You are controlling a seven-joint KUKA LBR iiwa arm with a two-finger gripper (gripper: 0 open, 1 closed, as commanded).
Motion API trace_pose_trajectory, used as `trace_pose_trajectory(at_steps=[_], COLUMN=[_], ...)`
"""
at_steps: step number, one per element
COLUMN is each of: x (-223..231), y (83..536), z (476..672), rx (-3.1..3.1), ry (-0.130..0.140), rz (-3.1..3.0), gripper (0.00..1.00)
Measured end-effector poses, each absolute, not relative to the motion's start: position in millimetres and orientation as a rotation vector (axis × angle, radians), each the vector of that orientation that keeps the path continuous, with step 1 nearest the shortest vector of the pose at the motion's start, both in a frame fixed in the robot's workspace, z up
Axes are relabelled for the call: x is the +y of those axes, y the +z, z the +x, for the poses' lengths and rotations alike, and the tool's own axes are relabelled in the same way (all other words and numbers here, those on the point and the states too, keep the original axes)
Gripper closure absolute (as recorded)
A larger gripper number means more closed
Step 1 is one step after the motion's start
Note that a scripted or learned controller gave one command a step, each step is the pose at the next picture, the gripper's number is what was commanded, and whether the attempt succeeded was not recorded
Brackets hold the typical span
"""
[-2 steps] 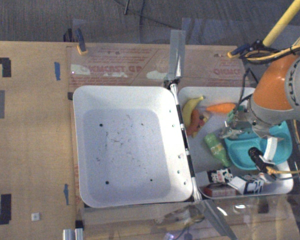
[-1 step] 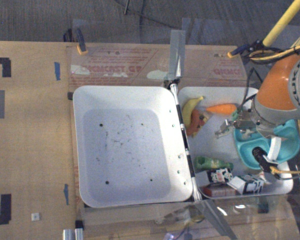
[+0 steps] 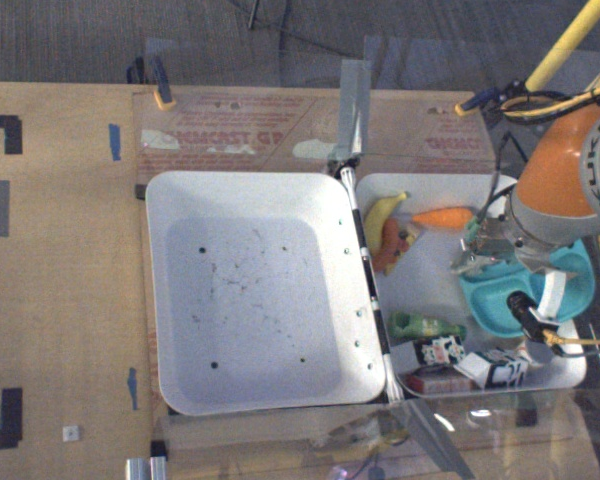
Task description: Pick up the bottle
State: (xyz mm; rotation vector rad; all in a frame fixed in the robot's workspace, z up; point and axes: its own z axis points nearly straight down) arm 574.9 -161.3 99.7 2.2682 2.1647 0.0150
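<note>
1. The tabletop (image 3: 60, 298) was bare light wood with black tape marks and small blue tape strips along its left part.
2. The left bin (image 3: 170, 208) was a wide, shallow white tray with a speckled floor.
3. The right bin (image 3: 435, 186) touched it along a shared edge and held the clutter.
4. The arm (image 3: 570, 173), grey with an orange band, reached in from the right, its gripper (image 3: 480, 253) low over the right bin beside a teal bowl (image 3: 500, 303); whether the fingers were apart or together could not be told.
5. The bottle (image 3: 427, 326) lay on its side near the right bin's left wall, green, with a paler label too small to read.
6. A banana (image 3: 382, 216) and a carrot (image 3: 442, 218) lay at the far end.
7. Small printed cartons (image 3: 480, 366) lay just in front of the bottle, lettering illegible.
8. Red print on the cardboard (image 3: 220, 138) behind the bins was too faint to read.
</note>
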Motion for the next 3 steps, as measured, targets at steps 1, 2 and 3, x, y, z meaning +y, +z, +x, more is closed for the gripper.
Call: trace_pose_trajectory(at_steps=[1,2,3], x=[-162,-190,-201], y=[102,94,95], z=[575.8,610.3,607.1], rx=[2.163,2.071,2.052], ry=[0.018,0.022,0.03], rz=[2.266,2.347,2.365], gripper=[0.0,0.0,0.0])
